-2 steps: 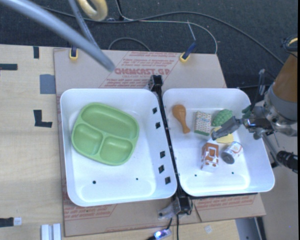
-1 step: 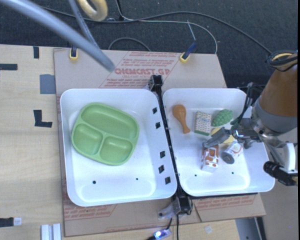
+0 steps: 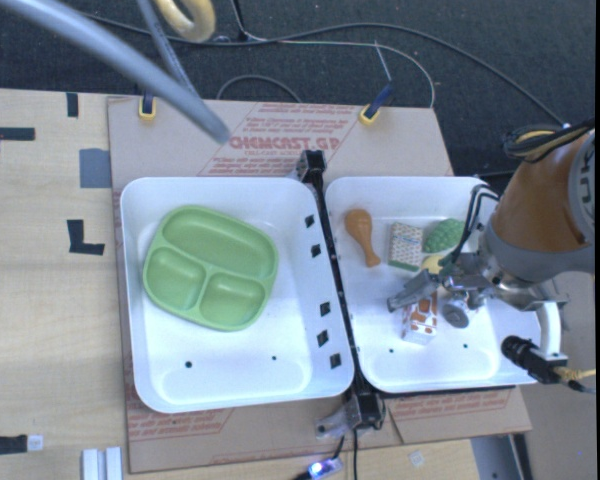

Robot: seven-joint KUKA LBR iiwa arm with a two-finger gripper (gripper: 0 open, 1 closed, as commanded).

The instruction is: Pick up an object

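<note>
Over the right bin (image 3: pixel 380 368), the hand (image 3: pixel 420 293) hangs low among a small heap of things; I cannot tell if it is open or closed, because grey metal parts hide the tips; nothing can be seen gripped in it. Just under it lies a small orange and white packet (image 3: pixel 421 320), which looks like the thing it is going for; a chicken drumstick toy (image 3: pixel 361 234) lies to the left, well apart from the hand; a pale patterned box (image 3: pixel 405 245) and a green bumpy toy (image 3: pixel 443 235) sit close together near the back wall of the bin. The left bin (image 3: pixel 140 348) holds a green divided plate (image 3: pixel 211 267). Things could go wrong easily from here; the packet is flat and lies low, so the hand may slide over it and close on air; the hand could also push it sideways; the box and green toy are near, so the hand might bump them or catch two things at once.
</note>
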